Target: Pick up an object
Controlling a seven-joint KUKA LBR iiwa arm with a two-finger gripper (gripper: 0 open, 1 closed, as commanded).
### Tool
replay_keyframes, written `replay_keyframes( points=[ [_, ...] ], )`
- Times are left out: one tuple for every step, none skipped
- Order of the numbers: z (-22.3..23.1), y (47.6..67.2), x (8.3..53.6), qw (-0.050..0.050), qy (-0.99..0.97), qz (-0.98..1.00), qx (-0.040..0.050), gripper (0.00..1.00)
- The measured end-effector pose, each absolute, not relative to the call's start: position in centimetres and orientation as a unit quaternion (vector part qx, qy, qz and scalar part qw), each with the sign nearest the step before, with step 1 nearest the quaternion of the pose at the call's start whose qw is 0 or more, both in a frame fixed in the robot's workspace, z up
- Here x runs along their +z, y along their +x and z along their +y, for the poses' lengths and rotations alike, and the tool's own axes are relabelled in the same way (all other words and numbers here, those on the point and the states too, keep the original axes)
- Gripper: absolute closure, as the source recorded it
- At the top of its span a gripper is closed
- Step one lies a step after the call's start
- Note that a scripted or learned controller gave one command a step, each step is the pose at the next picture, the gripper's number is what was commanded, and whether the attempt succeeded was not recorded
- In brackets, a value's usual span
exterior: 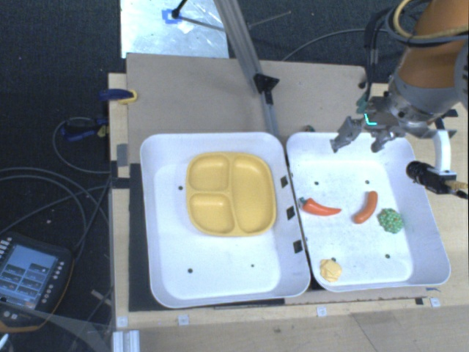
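Observation:
In the right bin (425,270) lie an orange carrot (320,207), an orange-red sausage (366,207), a green broccoli floret (390,221) and a small yellow item (331,270) near the front edge. My gripper (361,138) hangs over the bin's far edge, well above and behind the sausage. Its two fingers are spread apart with nothing between them.
The left bin (165,270) holds a yellow divided plate (229,193). A slanted metal pole (245,46) crosses the bench behind the bins. Cables and a teach pendant (26,270) lie on the floor at left.

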State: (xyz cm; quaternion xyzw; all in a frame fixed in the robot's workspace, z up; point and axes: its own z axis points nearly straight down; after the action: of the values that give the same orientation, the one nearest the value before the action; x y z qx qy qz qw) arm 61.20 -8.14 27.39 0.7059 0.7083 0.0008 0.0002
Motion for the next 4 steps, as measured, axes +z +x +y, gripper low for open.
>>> replay_keyframes(
  points=[
    [-8.3,61.4,23.2,-0.001,0.707,0.707,-0.0012,0.0],
    [-8.3,61.3,16.9,-0.002,0.707,0.707,-0.0019,0.0],
    [-8.7,62.2,11.6,-0.001,0.707,0.707,-0.0013,0.0],
    [-8.7,62.3,13.0,0.001,0.707,0.707,0.0013,1.0]
  ],
)
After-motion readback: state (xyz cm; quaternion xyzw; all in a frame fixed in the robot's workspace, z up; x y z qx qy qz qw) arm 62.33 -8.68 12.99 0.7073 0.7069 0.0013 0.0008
